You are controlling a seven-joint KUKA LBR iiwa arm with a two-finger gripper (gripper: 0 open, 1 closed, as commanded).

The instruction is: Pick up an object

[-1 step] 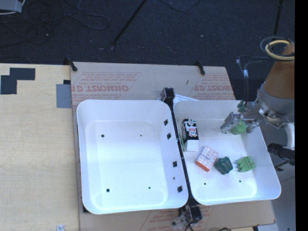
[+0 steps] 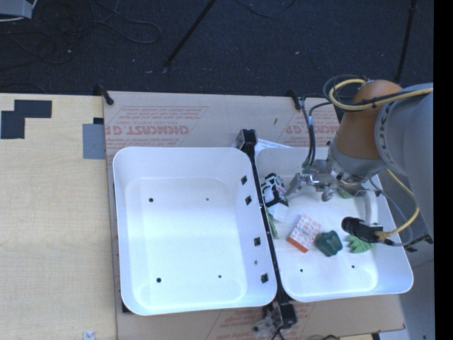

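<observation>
gripper [image 2: 274, 190] low at right bin's [image 2: 396, 278] left wall | grip state: cannot tell | nearest pick: red-white packet [image 2: 304, 231], just right-below gripper, long axis diagonal | dark green object [image 2: 328, 243] beyond

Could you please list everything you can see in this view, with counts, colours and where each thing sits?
Shallow white plastic bins: two, side by side on the bench, joined by black clips.
Small white box with red-orange print: one, in the right bin, near its middle.
Dark green blocky object: one, right bin, just right of the box.
Bright green leafy-looking piece: one, right bin, right of the dark green object.
Brown cardboard sheet with red lettering: one, under both bins.
Light wooden bench top: one, at left.
Grey arm with orange band: one, reaching in from the right.
Tool: one, low over the right bin's left edge.
</observation>
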